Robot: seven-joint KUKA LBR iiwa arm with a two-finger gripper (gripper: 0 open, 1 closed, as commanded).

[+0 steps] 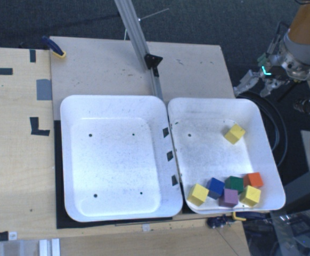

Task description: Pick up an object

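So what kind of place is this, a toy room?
Probably a robot test lab, not a playroom. A robot arm reaches over a workbench with two white bins, and the coloured blocks look like practice things for grabbing.

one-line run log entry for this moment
gripper: outside bins, holds nothing | right bin: seven blocks, lone yellow block apart | pick: not begun

The robot arm (303, 25) shows an orange band above a grey wrist section with a pale, silvery collar beneath it. Below that, the gripper (256, 80) is light grey metal, with a small teal-green light glowing near its base and dark cables looping beside it.
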